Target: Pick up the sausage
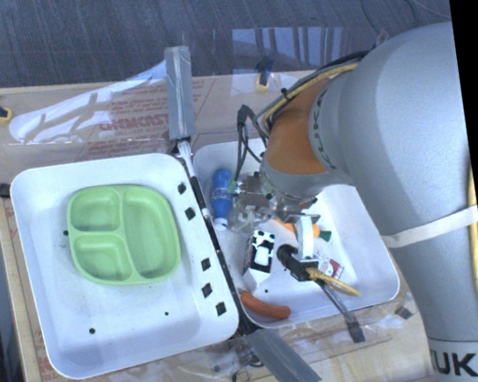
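One sausage (pixel 265 306) is lying crosswise just below-left of the claw (pixel 265 248), whose state I cannot tell.

Arm (pixel 411 161): grey, reaching in from the right, bent downward.
Wrist (pixel 298 138): orange band, angled down.
Gripper (pixel 256 214): low under the wrist, finger state unclear.
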You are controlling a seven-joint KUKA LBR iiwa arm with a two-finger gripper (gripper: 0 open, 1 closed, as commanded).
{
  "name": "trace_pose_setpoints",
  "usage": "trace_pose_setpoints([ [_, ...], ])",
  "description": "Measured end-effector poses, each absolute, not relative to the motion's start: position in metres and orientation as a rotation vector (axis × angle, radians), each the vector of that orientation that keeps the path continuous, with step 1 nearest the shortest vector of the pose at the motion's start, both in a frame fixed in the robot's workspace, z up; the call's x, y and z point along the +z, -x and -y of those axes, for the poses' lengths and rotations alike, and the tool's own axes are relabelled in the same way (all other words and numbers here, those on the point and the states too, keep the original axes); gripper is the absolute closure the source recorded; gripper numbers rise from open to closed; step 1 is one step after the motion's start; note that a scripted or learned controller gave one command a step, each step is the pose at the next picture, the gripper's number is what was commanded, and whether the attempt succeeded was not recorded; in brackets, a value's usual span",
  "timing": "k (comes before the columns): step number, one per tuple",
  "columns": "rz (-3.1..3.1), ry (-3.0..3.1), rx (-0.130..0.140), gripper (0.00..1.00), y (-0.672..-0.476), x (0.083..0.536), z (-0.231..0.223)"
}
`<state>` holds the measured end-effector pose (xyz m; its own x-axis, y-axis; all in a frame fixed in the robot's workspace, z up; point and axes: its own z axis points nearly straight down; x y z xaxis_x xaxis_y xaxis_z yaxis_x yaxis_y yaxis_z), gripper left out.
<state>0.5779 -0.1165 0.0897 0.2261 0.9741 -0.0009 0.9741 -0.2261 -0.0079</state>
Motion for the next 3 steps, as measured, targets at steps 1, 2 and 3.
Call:
trace_pose_setpoints([
  [1, 2.224, 2.214, 0.004, 1.00, -0.548, 0.210, 0.142],
  [2, 2.381, 2.042, 0.004, 1.00, -0.479, 0.177, 0.166],
  [3, 2.383, 2.036, 0.007, 1.00, -0.480, 0.186, 0.166],
])
